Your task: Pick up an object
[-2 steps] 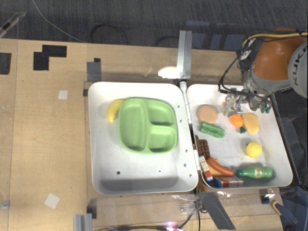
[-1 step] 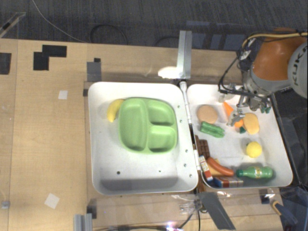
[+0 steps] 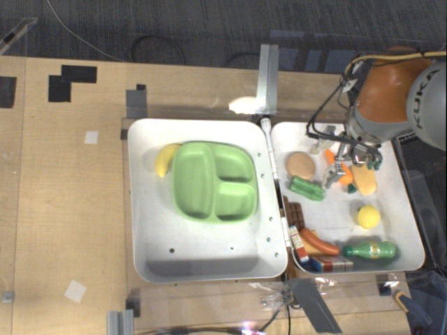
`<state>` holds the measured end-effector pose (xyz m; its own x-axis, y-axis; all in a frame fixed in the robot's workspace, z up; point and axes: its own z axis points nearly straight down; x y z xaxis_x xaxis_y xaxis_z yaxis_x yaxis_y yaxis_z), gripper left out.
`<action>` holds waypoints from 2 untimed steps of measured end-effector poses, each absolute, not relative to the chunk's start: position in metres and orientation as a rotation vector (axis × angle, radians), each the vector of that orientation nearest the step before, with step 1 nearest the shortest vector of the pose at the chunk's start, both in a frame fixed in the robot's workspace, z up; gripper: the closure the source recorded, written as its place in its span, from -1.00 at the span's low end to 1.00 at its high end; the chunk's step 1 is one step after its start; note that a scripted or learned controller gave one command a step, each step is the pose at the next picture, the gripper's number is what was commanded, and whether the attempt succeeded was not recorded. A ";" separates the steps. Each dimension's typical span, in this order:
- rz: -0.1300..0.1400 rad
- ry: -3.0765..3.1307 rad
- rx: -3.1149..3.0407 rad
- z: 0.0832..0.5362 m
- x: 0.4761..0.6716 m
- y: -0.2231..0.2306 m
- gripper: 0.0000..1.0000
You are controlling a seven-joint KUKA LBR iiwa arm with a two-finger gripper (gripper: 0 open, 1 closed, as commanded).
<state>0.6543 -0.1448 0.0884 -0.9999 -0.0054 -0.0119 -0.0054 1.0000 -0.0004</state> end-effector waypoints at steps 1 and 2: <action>-0.004 3.114 -0.015 0.104 0.659 -0.144 1.00; -0.004 3.115 -0.016 0.104 0.658 -0.144 -1.00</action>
<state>0.6584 -0.1437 0.1036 -0.9996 -0.0102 -0.0263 -0.0102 0.9999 -0.0025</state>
